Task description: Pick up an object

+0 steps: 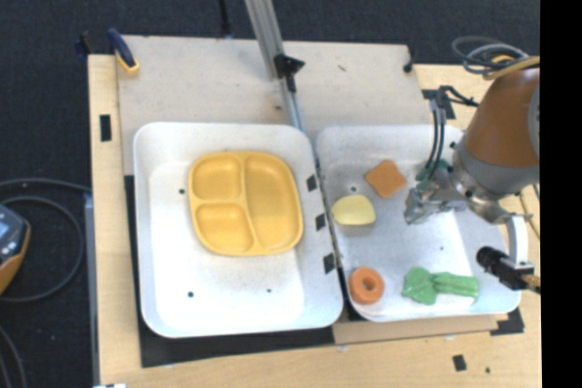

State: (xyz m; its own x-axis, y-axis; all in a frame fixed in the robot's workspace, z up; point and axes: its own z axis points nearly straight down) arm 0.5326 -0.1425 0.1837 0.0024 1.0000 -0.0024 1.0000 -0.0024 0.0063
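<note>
Two shallow white bins sit side by side on the table (105, 286). The left bin (164, 286) holds a yellow divided plate (245, 202) with three compartments, lying flat near the bin's middle. The right bin (350, 150) holds four small things: an orange block (386, 179) toward the upper middle, a pale yellow lemon-like piece (353, 212) just left of centre and close to the wall shared with the left bin, an orange ring (367, 285) near the lower left corner, and a green toy (439, 285) lying along the lower edge, to the right of the ring. All four lie apart from one another.

The arm (505, 127) reaches in from the right, its orange band over the right bin's far side. The tool (420, 206) hangs over the right bin's floor, just right of the orange block and right of the lemon-like piece, with bare white bin floor below it. Nothing shows between its fingers, and whether they are spread or pressed together cannot be told from this slanted view. A slim metal pole (257, 4) rises from the table's back edge, above the gap between the bins.
</note>
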